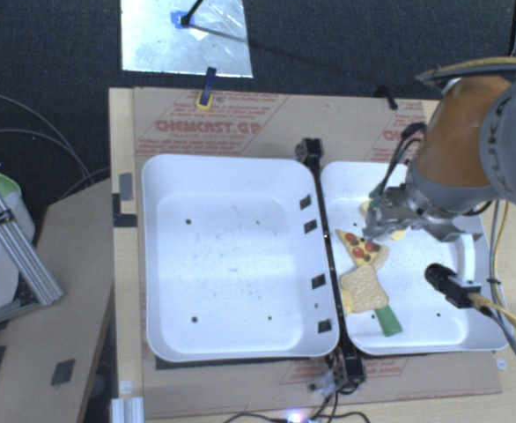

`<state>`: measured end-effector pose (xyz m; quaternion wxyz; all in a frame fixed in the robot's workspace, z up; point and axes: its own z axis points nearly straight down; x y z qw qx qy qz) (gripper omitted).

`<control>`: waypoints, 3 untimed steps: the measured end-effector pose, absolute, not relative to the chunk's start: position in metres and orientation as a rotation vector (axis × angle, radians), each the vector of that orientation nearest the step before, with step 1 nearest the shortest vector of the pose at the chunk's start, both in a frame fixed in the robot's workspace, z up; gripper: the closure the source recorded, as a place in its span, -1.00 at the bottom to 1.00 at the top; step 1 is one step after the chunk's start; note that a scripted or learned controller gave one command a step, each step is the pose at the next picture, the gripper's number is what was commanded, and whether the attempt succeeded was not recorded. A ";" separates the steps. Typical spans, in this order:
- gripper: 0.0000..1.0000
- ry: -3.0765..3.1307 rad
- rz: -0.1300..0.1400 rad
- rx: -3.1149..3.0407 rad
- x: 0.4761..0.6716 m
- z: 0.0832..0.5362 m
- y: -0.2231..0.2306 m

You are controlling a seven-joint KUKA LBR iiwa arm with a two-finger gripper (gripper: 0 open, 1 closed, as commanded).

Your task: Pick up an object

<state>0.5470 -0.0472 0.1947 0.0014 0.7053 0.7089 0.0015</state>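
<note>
Claw: my gripper sits low over the right bin, near its upper left part; the grey wrist and orange band cover it from above, so I cannot tell how it stands or whether anything is in it.
Nearest object: the pizza-slice toy, red dots on yellow, just beside the claw at about 7 o'clock from it.
Its axis: I read the slice as running from 10 o'clock to 4 o'clock, narrow end toward the bin divider.
Next object down: the tan cracker-like piece, touching the slice's lower edge, further along at 6 to 7 o'clock.
Green piece: the green block, at the cracker's lower end, 6 o'clock from the claw, well apart from it.
Yellow bits: something yellow peeks out under the wrist at 3 o'clock; too hidden to name.
Left bin: at 9 o'clock.
My judgement: the slice is the shortest reach, a short shift toward 7 o'clock.
</note>
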 end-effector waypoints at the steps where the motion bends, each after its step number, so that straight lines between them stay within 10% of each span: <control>1: -1.00 2.225 0.004 2.215 0.547 0.194 -0.047; 2: -1.00 2.223 0.012 2.211 0.504 0.297 -0.036; 3: -1.00 2.233 0.005 2.210 0.487 0.297 0.019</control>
